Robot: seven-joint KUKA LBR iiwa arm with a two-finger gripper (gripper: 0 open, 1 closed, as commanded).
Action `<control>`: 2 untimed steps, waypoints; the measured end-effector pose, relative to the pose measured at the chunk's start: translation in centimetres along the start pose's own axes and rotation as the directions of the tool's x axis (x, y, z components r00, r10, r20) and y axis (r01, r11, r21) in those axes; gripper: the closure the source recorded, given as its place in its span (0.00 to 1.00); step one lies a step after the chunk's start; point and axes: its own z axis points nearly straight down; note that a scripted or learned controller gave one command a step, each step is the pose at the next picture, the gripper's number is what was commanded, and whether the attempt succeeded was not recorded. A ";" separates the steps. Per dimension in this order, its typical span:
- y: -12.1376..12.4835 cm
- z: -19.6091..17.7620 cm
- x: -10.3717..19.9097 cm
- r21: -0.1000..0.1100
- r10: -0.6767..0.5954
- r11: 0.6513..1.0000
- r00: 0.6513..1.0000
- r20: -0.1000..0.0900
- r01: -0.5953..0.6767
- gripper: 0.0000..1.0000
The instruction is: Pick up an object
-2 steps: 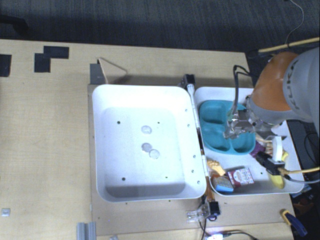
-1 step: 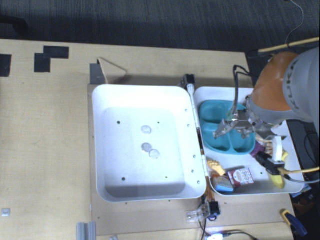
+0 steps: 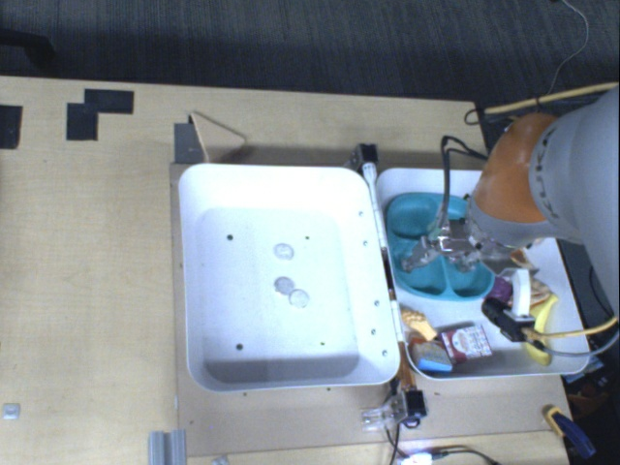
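The gripper (image 3: 441,245) hovers over the teal dish (image 3: 426,223) in the right bin (image 3: 572,356), can't tell the finger state; dish looks stiff, light, slick plastic, so I'd grab its rim.

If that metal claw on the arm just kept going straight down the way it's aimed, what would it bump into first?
Most likely the teal dish in the right bin. The gripper hangs right over it, pointing down. Depth is hard to judge from this slanted view, so how far above it sits is unclear.
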 end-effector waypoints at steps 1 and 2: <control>0.4 -1.5 -0.2 -0.016 -0.002 1.000 1.000 0.007 0.002 1.00; 0.3 -1.3 0.0 -0.012 -0.003 1.000 1.000 0.004 0.003 0.00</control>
